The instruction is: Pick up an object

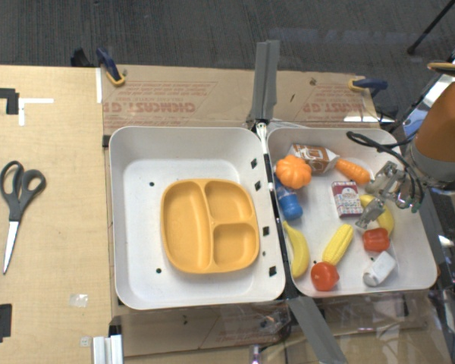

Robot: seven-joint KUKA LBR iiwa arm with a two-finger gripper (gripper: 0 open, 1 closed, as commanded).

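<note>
Where gripper (381,196) hovers, right bin (420,275) rim near, toys crowding.

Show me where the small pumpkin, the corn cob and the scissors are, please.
small pumpkin (293,172), camera view, middle of its orange body.
corn cob (337,244), camera view, middle of its yellow length.
scissors (21,186), camera view, on the black handles.
</note>
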